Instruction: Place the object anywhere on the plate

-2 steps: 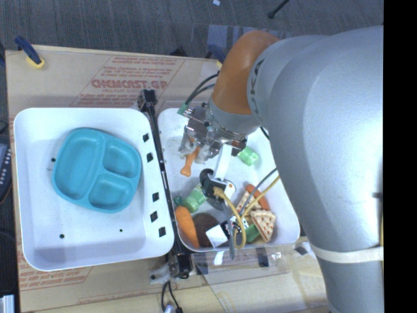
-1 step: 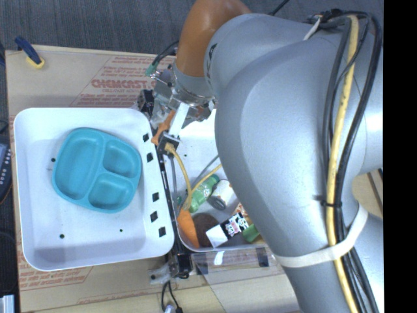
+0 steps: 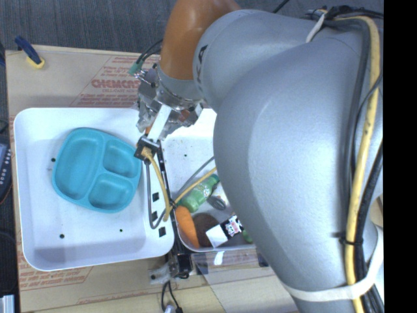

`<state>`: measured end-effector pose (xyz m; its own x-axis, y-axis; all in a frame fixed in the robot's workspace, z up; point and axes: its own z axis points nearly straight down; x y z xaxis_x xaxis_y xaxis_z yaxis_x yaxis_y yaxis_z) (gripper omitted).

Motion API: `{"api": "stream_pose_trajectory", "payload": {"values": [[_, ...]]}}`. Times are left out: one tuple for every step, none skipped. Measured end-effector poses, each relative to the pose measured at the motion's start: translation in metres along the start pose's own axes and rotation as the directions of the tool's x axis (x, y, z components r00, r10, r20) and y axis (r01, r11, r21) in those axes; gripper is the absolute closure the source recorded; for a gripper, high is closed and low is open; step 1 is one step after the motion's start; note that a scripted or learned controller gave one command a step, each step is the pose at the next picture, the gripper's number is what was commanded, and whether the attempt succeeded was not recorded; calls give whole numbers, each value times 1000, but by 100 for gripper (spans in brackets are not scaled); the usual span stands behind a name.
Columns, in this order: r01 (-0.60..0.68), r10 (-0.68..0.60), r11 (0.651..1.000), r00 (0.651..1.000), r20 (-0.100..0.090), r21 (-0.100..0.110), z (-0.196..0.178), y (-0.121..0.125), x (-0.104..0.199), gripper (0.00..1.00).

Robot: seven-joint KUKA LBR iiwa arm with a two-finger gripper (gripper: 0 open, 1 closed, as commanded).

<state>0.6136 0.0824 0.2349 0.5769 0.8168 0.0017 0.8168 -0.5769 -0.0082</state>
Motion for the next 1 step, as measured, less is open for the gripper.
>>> {"api": "stream_pose_trajectory", "payload": {"values": [[-2,2,1000,1000,6,1,2,1,-3,0]]}}
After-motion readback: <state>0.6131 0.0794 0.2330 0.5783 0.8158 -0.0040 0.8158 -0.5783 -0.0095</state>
